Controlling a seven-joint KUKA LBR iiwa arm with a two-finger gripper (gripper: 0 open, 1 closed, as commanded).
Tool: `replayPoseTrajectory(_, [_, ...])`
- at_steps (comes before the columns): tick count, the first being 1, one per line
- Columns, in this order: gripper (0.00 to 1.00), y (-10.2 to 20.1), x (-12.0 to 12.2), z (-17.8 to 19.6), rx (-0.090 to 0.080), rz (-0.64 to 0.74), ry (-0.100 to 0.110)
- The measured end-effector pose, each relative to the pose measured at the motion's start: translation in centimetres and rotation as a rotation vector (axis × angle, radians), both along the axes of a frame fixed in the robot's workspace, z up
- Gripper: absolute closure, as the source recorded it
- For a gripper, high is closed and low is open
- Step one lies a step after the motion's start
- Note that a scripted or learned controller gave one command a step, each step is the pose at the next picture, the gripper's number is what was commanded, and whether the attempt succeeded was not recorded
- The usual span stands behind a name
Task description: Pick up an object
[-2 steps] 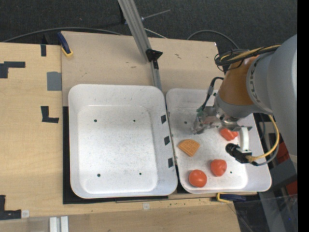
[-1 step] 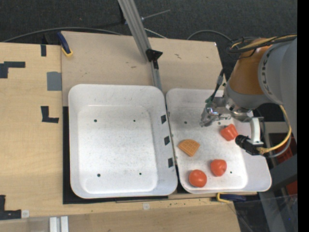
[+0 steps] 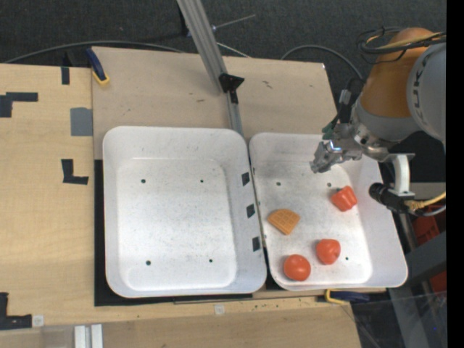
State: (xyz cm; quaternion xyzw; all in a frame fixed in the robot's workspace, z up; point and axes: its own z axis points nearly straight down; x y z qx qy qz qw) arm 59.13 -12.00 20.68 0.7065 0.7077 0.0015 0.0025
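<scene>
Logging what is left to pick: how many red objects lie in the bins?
3, all in the right bin: one red piece near its right side below the gripper, one lower middle, one near the front edge. None seems hidden.

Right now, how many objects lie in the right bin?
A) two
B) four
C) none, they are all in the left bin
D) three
B: the right bin holds an orange piece near its right wall, a tan waffle-like piece, and two red round pieces, one above and right of the other. The gripper hovers above them.
</scene>
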Motion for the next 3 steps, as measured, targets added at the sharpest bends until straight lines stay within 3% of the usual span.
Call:
replayPoseTrajectory(1, [1.0,0.0,0.0,1.7,0.001,0.0,0.005])
replayPoseTrajectory(3, [1.0,11.3,0.7,2.0,0.003,0.006,0.007])
